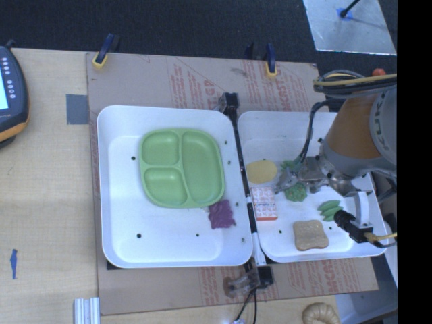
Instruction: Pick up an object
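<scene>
The right bin point(283, 130) holds a yellow round piece point(262, 171), a red and white packet point(264, 203), a green broccoli-like piece point(295, 194), a green pod point(329, 208) and a slice of toast point(310, 235). My gripper point(294, 178) is low in this bin, just above and against the broccoli-like piece and right of the yellow piece. The orange-banded wrist point(354, 130) hides the bin's right part. Whether anything is gripped is not visible.
The left bin point(115, 181) carries a green divided plate point(182, 167) and a purple lump point(221, 214) near its right wall. A handheld pendant point(10, 93) lies at the far left. Clamps point(271, 65) hold the cardboard sheet at its far edge.
</scene>
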### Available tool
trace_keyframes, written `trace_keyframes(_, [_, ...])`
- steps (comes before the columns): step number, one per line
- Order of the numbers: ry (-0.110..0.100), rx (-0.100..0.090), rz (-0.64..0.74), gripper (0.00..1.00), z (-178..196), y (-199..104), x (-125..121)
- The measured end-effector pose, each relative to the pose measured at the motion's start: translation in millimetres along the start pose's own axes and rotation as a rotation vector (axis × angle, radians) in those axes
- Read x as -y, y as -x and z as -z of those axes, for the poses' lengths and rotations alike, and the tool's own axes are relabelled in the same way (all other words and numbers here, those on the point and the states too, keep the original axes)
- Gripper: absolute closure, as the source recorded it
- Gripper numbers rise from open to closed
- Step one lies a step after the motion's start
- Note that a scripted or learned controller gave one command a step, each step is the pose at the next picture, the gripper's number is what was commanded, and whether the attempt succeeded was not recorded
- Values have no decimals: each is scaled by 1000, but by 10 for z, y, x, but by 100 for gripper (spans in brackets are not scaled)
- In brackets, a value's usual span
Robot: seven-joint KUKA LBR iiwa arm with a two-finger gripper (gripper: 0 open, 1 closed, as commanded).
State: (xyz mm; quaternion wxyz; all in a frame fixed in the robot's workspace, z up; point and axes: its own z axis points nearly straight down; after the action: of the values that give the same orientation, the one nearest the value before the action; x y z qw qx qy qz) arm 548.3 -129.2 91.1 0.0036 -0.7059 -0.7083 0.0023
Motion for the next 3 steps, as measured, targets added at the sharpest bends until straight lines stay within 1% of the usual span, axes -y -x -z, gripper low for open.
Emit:
trace_keyframes(1, [15, 8, -3, 0, 525, 697, -487])
trace_keyframes(2, [-2, -2, 6, 0, -23, -71, -99])
trace_keyframes(3, [3, 2, 3, 100, 113, -24, -120])
